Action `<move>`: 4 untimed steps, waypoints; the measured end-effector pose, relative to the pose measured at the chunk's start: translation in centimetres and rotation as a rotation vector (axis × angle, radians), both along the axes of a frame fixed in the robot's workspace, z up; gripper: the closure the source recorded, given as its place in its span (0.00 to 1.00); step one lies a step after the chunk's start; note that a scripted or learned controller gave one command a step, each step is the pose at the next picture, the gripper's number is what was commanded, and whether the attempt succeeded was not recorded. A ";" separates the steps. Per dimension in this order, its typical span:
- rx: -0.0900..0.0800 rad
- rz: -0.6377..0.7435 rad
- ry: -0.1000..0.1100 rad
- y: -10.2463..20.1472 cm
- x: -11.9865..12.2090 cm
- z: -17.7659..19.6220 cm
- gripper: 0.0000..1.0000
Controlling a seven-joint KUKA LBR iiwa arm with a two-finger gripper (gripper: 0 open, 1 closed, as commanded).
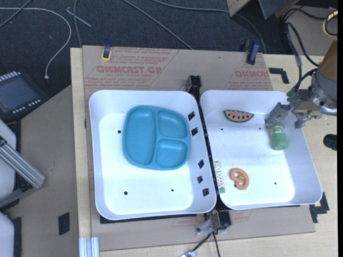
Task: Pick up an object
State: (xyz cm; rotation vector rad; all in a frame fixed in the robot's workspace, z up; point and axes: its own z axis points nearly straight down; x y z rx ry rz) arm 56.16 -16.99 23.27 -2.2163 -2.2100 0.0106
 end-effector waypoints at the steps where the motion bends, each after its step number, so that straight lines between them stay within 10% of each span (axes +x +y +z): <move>1: -0.003 0.003 -0.012 0.0 0.3 0.6 0.00; 4: 0.000 0.003 -0.006 0.4 0.6 -15.0 0.00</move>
